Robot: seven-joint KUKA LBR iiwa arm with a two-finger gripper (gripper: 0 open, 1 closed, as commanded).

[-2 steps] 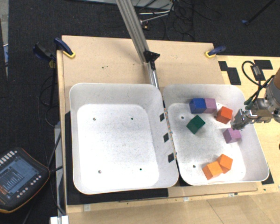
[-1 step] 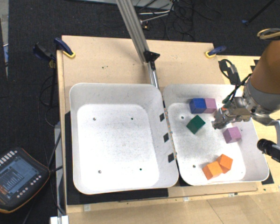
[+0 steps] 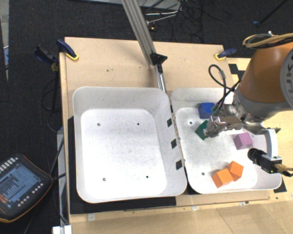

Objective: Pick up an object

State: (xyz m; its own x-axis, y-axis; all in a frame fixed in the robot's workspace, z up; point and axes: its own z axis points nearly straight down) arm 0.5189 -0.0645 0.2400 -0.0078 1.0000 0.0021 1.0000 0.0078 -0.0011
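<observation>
- Nearest the camera, two orange blocks (image 3: 228, 174) are seen touching at the front of the right bin (image 3: 195, 182), well apart from the gripper.
- A purple block (image 3: 243, 140) is seen just beside the arm; it could be knocked by the wrist.
- The gripper (image 3: 211, 129) is lowered at a green block (image 3: 201, 130). Whether its fingers are wide or closed cannot be told. The block could be pushed aside if only its edge is met.
- A blue block (image 3: 205, 109) lies just behind; it could be caught too.
- The left bin (image 3: 83, 101) lies farther off.

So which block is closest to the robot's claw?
The green block, right at the gripper. The blue, purple and orange blocks sit farther off.
</observation>
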